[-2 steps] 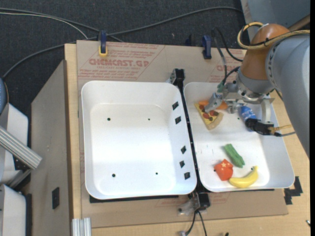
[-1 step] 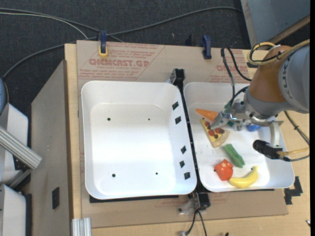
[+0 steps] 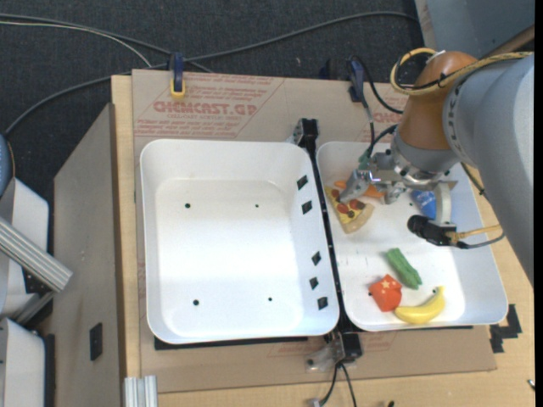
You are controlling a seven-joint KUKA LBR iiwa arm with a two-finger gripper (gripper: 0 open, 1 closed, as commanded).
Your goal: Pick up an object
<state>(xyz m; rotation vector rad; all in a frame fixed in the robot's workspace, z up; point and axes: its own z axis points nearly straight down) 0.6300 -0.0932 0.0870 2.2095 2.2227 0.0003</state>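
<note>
The grey arm (image 3: 484,117) comes in from the view's right, and its orange band (image 3: 428,100) stands above the far part of the right-hand bin (image 3: 484,308). The tool (image 3: 371,185) hangs low over that bin's far left corner, close to the wall shared with the other bin. Whether the tool is apart or together I cannot tell, as the wrist and its metal parts cover it from above. All the things that could be picked lie in this right-hand bin. A pizza-slice toy (image 3: 353,213), tan with red spots, lies just beside and partly under the tool, near the dividing wall. A small blue thing (image 3: 425,203) lies under the wrist, further to the view's right. Toward the near edge, well apart from the tool, a green vegetable toy (image 3: 404,267) lies at a slant. Just in front of it sit a red fruit toy (image 3: 385,292) and a yellow banana (image 3: 422,309), which lie close together. The left-hand bin (image 3: 161,227) sits alongside. Both bins rest on a cardboard sheet (image 3: 221,96) on the surface.
</note>
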